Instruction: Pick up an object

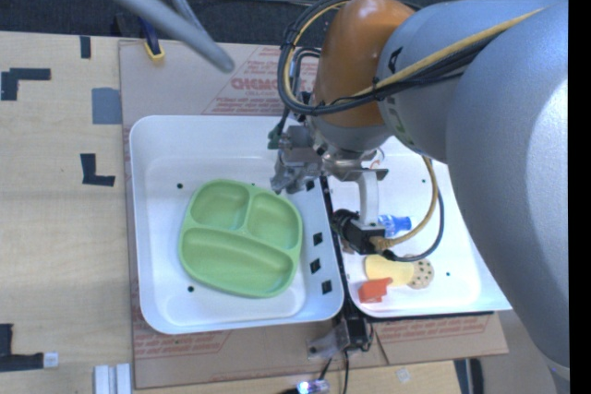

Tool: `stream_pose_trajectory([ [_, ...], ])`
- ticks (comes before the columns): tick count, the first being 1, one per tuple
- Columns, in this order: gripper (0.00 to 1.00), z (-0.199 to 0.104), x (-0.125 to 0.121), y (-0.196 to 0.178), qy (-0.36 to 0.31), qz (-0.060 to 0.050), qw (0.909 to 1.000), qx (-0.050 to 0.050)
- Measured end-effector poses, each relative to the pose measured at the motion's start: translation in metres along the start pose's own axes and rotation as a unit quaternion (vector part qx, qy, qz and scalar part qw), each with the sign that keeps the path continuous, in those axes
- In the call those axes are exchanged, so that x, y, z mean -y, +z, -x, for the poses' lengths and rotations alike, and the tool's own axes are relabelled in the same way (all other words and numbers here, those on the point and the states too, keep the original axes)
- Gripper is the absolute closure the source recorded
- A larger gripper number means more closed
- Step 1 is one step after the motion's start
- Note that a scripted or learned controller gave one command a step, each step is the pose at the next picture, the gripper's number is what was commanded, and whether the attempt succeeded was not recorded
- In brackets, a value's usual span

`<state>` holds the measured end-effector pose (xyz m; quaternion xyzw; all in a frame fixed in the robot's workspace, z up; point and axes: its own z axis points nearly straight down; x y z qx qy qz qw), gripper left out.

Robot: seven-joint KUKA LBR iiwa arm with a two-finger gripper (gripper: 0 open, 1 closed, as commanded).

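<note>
Plate (242, 238), green with three compartments, lies flat near the middle of the left bin (148, 198), a little toward 6 o'clock, with bare white floor around it. It looks like moulded plastic: probably light and stiff, smooth enough to slip, and not likely to break. Lying flat, it offers little to pinch from above. The best holds are probably the raised rim at its 1 o'clock edge or one of the ridges between compartments, and a hold far from the centre would likely let it tip. The gripper (288, 173) hangs at about 1 o'clock from the plate, over the bin's upper right corner and close to the wall shared by the bins. From this angle I cannot tell how wide it stands, and nothing shows in its grasp. Off at 3 o'clock, the right bin (450, 235) holds smaller pieces close together: a blue-capped piece (395, 223), below it a yellow toy (386, 268) with an orange end, and a tan disc (421, 273) touching the toy's 3 o'clock side. These look light and easier to pinch. The arm (480, 106) covers the right bin's upper part.
</note>
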<state>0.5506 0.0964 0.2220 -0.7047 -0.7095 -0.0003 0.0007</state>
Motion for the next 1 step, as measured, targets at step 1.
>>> stream_pose_trajectory([
  [1,0.00,0.0032,0.0003,0.0008,0.002,-0.001,1.0000,0.001],
])
